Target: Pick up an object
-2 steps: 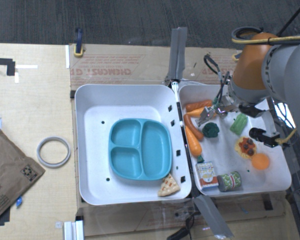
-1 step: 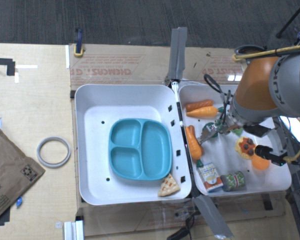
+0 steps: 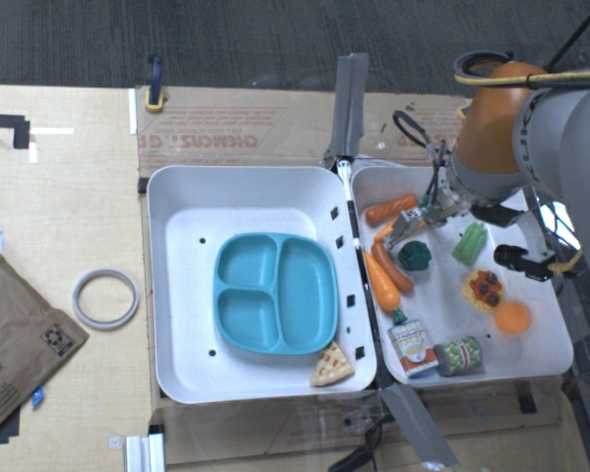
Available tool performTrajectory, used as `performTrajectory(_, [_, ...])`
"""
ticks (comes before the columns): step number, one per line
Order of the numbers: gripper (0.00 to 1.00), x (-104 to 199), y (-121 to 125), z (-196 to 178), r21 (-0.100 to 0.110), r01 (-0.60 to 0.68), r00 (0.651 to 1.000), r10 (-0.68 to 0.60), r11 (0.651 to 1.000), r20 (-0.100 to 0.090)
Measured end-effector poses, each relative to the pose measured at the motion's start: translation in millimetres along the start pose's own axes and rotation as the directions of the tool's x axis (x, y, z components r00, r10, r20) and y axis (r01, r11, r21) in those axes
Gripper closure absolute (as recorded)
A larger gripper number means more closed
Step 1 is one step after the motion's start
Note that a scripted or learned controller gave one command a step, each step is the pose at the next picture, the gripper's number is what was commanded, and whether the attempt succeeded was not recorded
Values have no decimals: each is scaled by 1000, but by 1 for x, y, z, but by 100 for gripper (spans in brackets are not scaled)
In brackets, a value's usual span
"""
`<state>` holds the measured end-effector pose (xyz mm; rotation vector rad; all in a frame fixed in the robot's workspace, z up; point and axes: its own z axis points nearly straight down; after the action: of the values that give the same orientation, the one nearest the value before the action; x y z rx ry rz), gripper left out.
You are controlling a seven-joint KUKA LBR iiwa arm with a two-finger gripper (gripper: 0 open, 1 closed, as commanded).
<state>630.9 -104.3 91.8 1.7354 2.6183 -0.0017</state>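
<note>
I work in a robotics lab; two white bins (image 3: 167, 293) sit on a cardboard-covered tabletop (image 3: 246, 126) marked with tape; toy food (image 3: 487, 290) fills one bin, and dark carpet (image 3: 226, 18) lies beyond.

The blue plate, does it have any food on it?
No, the blue plate has bare compartments; the pizza slice lies beside it on the white bin floor.
</note>
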Motion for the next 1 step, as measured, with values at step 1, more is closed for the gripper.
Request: performTrajectory(1, [0,-6,11,0,0,-562,827,562,827,1])
